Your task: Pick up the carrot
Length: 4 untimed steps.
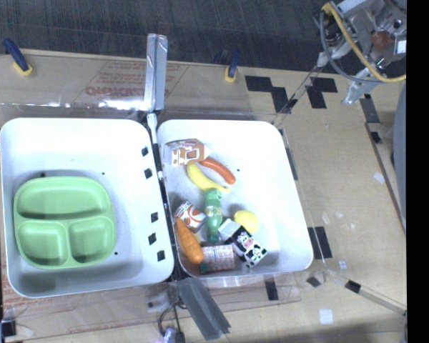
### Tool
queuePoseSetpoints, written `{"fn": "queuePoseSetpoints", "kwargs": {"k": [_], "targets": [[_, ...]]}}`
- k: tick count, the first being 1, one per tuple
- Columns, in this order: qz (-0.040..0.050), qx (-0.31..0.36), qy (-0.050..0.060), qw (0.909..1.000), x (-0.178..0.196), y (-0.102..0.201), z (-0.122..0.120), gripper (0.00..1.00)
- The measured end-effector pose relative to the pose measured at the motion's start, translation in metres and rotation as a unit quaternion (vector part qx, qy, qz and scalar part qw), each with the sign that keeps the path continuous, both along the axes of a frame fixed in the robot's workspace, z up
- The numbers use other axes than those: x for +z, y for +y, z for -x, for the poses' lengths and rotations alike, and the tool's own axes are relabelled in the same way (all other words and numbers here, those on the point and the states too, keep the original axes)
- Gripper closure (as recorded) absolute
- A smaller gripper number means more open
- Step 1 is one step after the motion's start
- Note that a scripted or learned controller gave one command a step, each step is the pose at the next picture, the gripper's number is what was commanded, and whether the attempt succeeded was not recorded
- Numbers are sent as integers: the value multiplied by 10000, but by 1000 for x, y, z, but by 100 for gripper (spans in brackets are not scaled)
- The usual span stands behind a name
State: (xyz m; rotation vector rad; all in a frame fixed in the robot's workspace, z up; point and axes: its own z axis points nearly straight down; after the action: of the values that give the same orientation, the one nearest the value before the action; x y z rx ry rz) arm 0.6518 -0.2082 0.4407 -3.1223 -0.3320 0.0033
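Dark carpet runs behind the bench (343, 191), whose brown top carries both white bins, and I read the task as not yet started. From the left: the left bin (28, 131) holds a green sectioned tray (63, 222) set toward its left wall. Over the divide, the right bin (282, 191) has all the clutter gathered against its left wall and near edge.

The carrot (189, 243) lies there untouched, close to the near-left corner of the right bin, just inside the left wall. It looks like a short orange taper, lying at a slant with its broad end toward the near edge. A small red-and-white can (191, 215) touches its far end, a green bottle (212, 214) stands just beside it, and a brownish wrapped item (218, 256) crowds its near end. Further in sit a banana (201, 177), a red sausage (219, 170), a lemon (246, 221) and a cow-print carton (247, 247).

At the far-right corner of the bench, the gripper (354, 91) hangs well apart from the bin. I cannot tell how its end is set. Everything is left: approach, grasp, lift.
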Motion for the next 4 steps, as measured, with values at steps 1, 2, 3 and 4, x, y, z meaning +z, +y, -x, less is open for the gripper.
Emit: {"fn": "queuePoseSetpoints", "kwargs": {"k": [1,2,3,4], "targets": [[-6,42,14,10000,0,0,1,0],[-7,-13,29,10000,-1,11,3,0],[6,-26,2,10000,0,7,0,0],[8,-22,-4,10000,0,0,0,0]]}}
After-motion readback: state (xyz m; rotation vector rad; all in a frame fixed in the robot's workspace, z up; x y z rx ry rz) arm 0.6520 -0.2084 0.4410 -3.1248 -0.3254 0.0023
